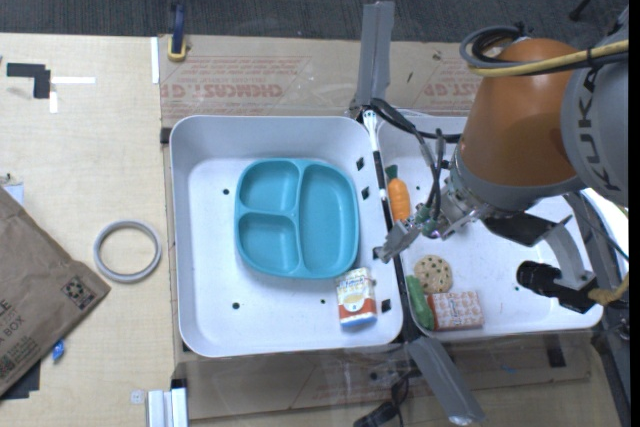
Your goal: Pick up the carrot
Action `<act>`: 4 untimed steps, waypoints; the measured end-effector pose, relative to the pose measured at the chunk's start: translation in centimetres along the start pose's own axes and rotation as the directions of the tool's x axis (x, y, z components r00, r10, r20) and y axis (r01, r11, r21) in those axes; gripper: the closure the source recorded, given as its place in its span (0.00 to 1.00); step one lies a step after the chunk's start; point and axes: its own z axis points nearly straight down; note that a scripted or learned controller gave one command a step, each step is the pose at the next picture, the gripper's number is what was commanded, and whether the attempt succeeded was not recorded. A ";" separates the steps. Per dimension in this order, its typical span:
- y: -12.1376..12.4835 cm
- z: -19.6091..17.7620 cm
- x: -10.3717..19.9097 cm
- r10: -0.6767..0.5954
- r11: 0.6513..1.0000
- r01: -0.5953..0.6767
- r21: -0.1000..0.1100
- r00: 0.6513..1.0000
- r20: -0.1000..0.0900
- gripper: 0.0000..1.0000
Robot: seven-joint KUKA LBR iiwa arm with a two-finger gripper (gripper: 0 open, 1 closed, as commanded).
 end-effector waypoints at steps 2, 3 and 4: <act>1.9 -1.8 -2.1 -0.229 0.973 0.229 0.001 0.973 0.000 1.00; 1.9 -1.8 -2.1 -0.229 0.973 0.229 0.001 0.973 0.000 0.00; 1.9 -1.8 -2.1 -0.229 0.973 0.229 0.001 0.973 0.000 0.00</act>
